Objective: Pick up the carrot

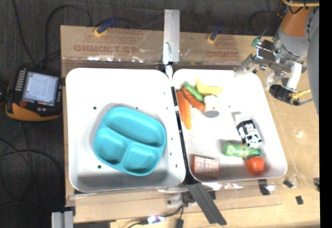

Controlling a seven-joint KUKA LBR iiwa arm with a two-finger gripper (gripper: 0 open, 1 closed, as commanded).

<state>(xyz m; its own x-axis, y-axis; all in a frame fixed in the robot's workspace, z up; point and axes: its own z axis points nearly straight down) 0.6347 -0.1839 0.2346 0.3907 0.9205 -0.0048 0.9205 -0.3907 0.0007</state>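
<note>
Lying well apart: carrot (183,110), tool (258,58) seemingly beyond bin (270,118).

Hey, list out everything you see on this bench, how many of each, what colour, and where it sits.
Bins: 2, white, side by side on the bench.
Divided tray: 1, turquoise, in the left bin.
Carrot: 1, orange, along the right bin's left wall; a second orange piece with a green end lies beside it.
Yellow item: 1, top of the right bin.
Small cup-like item: 1, white and grey, below the yellow item.
Black and white item: 1, right bin, middle right.
Green item: 1, lower right bin.
Red item: 1, lower right corner.
Reddish packet: 1, bottom edge of the right bin.
Handheld pendant: 1, black and orange, left of the bins.
Gripper: 1, grey, above the right bin's upper right corner.
</note>
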